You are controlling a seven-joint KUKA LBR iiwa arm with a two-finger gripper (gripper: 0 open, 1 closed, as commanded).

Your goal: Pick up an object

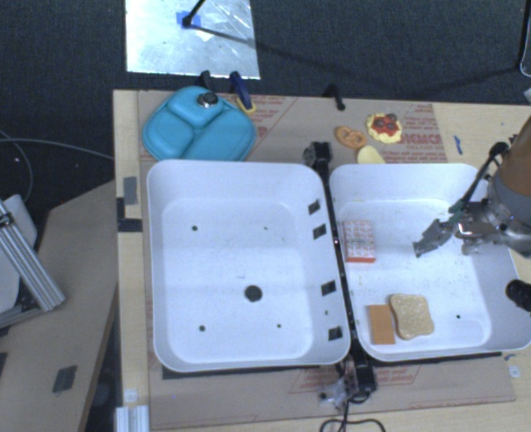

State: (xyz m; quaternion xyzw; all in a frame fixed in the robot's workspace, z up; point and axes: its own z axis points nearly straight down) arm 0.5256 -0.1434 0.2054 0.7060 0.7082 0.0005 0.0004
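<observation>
Gripper (427, 241) — grip unclear — over right bin (463, 174) holding three objects: box (360, 240), toast (411, 315), card (381, 324).

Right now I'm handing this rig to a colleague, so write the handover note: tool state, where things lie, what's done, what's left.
Tool: over the right white bin, holding nothing; finger state unclear.
In that bin: a red-and-white checked packet near its left wall, and a tan toast-shaped slice beside a flat orange-brown rectangular piece near the front.
Left white bin: one small dark round disc.
Done: nothing lifted.
Left: grasp and raise one object.
</observation>
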